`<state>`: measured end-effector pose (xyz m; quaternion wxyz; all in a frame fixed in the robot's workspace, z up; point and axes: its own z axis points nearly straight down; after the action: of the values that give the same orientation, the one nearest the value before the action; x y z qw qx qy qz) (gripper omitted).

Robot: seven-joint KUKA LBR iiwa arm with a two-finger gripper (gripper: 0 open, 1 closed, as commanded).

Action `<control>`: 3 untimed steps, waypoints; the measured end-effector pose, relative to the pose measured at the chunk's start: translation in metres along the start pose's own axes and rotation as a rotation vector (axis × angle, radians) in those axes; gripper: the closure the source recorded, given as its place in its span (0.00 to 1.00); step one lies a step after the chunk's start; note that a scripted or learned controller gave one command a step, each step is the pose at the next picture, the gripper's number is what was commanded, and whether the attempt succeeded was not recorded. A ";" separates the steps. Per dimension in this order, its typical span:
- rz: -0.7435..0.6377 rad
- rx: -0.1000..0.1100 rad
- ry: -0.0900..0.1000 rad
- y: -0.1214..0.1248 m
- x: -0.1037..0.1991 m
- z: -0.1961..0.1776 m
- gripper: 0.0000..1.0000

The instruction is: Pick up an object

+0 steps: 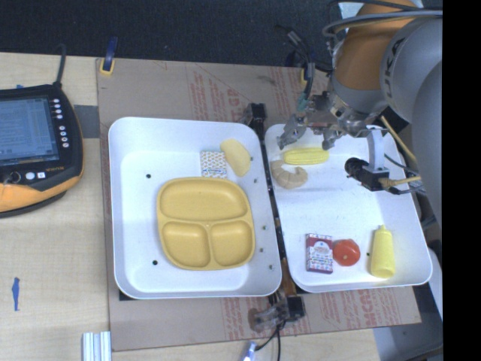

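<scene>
My gripper (310, 137) hangs over the far left corner of the right bin (406, 201), fingers spread open. A yellow corn cob (306, 156) lies on the bin floor just in front of the fingertips, not gripped. A tan pastry (289, 176) rests right beside the cob, towards the front. Nearer the front edge of the same bin lie a red box (319, 253), a red tomato (346, 253) and a yellow squeeze bottle (382, 253).
The left bin (128, 201) holds a yellow divided plate (204, 222), a pale yellow banana-like piece (235, 156) and a small patterned packet (213, 164). A tablet pendant (30, 145) lies on the bench at the far left.
</scene>
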<state>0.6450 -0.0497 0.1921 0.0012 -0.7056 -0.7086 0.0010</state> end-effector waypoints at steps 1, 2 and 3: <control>0.001 0.002 -0.002 0.001 -0.048 0.080 0.00; 0.001 0.002 0.000 0.011 -0.084 0.100 0.00; 0.002 -0.002 0.000 0.011 -0.140 0.055 0.00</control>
<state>0.6564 -0.1893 0.1366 0.0006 -0.7062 -0.7080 0.0006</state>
